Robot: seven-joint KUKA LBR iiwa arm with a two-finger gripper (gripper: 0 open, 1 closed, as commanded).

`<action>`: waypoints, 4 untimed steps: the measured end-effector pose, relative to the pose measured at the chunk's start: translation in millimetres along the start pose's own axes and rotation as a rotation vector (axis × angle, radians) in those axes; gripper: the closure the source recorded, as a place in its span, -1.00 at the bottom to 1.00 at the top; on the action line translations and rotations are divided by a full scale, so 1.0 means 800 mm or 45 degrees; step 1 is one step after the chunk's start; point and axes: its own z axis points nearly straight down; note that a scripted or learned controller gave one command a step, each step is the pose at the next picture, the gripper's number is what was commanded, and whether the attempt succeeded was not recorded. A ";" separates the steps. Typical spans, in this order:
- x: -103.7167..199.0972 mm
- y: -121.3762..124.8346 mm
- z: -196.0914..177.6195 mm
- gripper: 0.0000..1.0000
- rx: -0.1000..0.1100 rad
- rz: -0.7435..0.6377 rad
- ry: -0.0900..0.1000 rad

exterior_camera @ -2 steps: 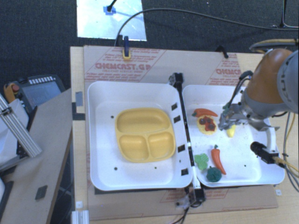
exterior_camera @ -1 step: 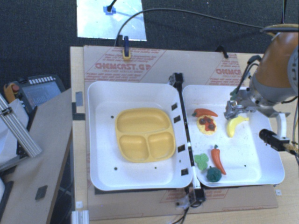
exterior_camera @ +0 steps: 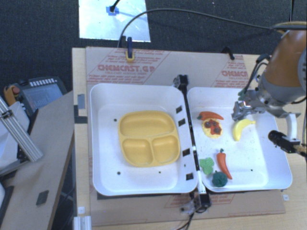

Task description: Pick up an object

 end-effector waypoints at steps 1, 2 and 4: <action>0.073 -0.001 0.008 1.00 0.003 -0.006 0.003; 0.137 0.001 -0.012 1.00 0.000 -0.007 0.003; 0.272 0.012 -0.022 1.00 0.001 -0.007 0.003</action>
